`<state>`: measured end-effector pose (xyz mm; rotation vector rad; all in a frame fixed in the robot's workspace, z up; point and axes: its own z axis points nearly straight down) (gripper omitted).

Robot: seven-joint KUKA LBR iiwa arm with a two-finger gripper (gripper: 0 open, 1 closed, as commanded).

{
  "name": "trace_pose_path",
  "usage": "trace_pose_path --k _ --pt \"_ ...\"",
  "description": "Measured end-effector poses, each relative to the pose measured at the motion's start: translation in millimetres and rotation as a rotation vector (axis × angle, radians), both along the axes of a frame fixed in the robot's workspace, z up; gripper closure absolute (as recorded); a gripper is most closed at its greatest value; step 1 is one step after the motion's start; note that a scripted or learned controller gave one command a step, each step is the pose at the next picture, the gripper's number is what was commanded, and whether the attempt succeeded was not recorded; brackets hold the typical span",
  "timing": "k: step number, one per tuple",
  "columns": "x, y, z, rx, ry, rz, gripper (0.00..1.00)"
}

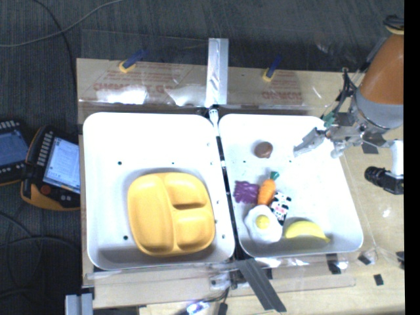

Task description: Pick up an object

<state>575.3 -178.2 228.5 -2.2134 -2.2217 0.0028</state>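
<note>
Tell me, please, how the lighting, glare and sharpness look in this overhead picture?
In the camera view: even, bright light; the white bins look nearly washed out. The clear sheet behind them shows glare patches. Soft shadows lie under the yellow tray. The gripper looks slightly blurred; the toys, such as the carrot, are fairly sharp.

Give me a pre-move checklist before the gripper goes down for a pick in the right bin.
1. Gripper carrying nothing: ok, nothing between its fingers.
2. Fingers spread for a grasp: ok, they stand apart above the right bin's upper right part.
3. Isolated target: ok, the brown round piece lies alone.
4. Cluster separable: not ok, carrot, purple piece, fried egg and banana crowd together.
5. Left bin: ok, yellow tray lies flat.
</note>
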Motion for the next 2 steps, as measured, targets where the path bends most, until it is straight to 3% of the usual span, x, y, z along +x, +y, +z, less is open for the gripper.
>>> trace_pose_path --k 1,2 --pt "-27.9 45.7 -134.5 -0.003 0.001 -0.186 0.0" --pt "-27.8 47.7 -128.4 0.003 0.005 -0.185 1.0"
